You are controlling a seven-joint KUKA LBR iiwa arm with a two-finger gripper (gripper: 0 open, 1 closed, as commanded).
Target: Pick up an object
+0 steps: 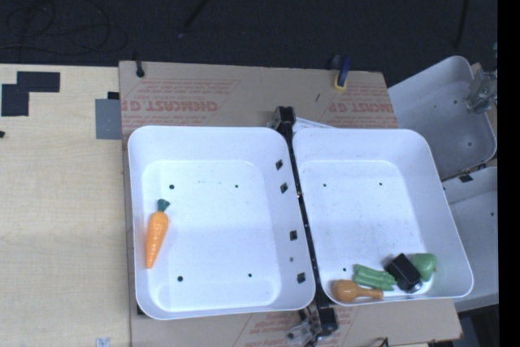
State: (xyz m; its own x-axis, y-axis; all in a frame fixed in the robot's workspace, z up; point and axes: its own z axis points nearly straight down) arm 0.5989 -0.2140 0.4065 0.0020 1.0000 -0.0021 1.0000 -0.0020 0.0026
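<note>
An orange toy carrot [155, 234] with a green top lies near the left wall of the left bin [207, 149]. In the near right corner of the right bin [366, 150] several small things are bunched together. They are an orange gourd-shaped toy [354, 291], a green pod [374, 277], a black block [404, 271] and a green piece [424, 263] that touches the block.
The two bins sit on a cardboard sheet [244, 97], joined by a black clip strip [294, 211]. A grey metal plate [447, 114] stands to the right of the bins. A blue clamp [342, 71] holds the cardboard's far edge. Wooden benchtop [57, 215] spreads out left.
</note>
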